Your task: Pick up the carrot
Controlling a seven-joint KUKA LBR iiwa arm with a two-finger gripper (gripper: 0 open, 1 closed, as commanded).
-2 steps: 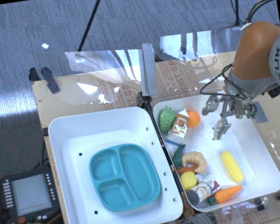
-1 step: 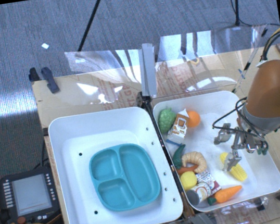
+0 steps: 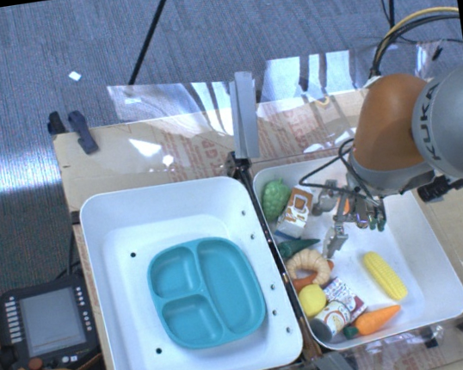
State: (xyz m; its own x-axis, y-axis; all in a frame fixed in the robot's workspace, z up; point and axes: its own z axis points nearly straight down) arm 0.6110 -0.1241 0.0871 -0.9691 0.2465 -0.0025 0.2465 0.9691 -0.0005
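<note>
Grey-blue carpet surrounds my bench (image 3: 107,169), a pale board carrying two shallow white bins side by side. The left white bin (image 3: 110,242) holds a teal plastic divided plate (image 3: 205,291). The right white bin (image 3: 432,266) holds the clutter: the orange plastic carrot with a green stub (image 3: 375,320) lies against that bin's near edge, toward its near right corner, its long axis running roughly along that edge, with the tip to the right and slightly up.

My two-finger gripper (image 3: 338,239) hangs over the middle of the right bin, above a ring-shaped toy shrimp (image 3: 312,267). Whether it is wide or narrow I cannot tell. I judge the carrot lies toward the near edge from the claw, slightly right. A yellow toy corn cob (image 3: 384,276) sits just beside that path, and a small printed can (image 3: 337,304) is near the carrot's green end.
</note>
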